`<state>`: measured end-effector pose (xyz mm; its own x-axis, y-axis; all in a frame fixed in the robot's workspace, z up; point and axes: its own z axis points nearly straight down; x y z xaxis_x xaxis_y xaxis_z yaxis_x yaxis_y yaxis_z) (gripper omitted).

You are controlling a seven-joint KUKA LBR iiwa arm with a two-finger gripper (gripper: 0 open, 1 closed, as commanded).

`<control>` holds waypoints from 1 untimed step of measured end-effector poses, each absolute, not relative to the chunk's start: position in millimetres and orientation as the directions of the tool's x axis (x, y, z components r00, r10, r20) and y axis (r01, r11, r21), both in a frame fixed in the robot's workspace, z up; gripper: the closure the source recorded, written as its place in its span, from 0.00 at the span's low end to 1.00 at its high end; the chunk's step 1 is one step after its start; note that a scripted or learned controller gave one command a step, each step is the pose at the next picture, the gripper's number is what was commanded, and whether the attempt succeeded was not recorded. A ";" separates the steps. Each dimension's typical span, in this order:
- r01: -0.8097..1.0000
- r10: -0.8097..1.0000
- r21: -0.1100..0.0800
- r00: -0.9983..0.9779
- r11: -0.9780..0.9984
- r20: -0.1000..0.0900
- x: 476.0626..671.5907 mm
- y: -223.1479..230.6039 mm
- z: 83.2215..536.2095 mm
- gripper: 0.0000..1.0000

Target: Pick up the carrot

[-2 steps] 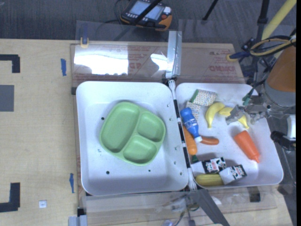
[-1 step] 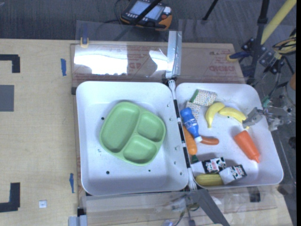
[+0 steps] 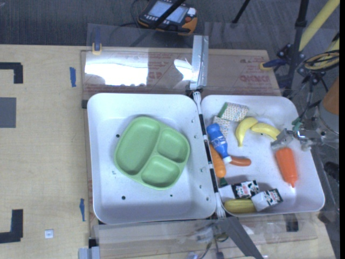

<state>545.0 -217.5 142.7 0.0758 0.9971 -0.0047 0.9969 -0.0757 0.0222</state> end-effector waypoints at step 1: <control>0.988 0.988 0.013 0.153 -0.153 -0.005 551.1 -212.4 143.6 0.00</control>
<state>551.1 -212.4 143.6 0.1529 0.9882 -0.0055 0.9882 -0.1528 0.0127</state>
